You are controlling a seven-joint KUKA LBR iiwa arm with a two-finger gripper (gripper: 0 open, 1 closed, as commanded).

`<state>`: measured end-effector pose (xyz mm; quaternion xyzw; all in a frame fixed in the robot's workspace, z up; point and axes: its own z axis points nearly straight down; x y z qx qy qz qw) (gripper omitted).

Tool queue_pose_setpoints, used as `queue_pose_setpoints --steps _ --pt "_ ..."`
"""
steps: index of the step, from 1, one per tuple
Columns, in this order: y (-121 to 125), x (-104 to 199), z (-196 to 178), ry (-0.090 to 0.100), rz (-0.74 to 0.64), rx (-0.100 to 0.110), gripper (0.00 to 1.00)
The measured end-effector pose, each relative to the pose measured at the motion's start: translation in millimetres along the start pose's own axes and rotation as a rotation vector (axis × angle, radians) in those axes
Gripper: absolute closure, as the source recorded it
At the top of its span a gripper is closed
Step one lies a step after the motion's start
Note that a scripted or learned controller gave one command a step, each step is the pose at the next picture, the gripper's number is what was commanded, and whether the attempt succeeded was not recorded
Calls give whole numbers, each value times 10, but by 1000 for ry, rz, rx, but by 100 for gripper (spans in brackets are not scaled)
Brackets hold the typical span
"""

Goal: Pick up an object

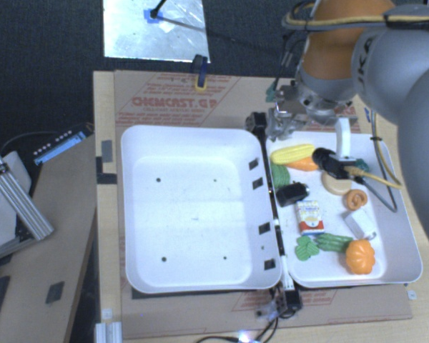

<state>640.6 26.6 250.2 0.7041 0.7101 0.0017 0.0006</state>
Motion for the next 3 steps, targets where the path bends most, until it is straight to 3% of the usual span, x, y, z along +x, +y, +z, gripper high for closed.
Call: queue_pose_setpoints --steps 1,2,3 --pt "299 355 -82 0 1 -2 100" --pt "-304 -9 706 -3 11 14 100" --pt "-374 590 557 0 0 1 100"
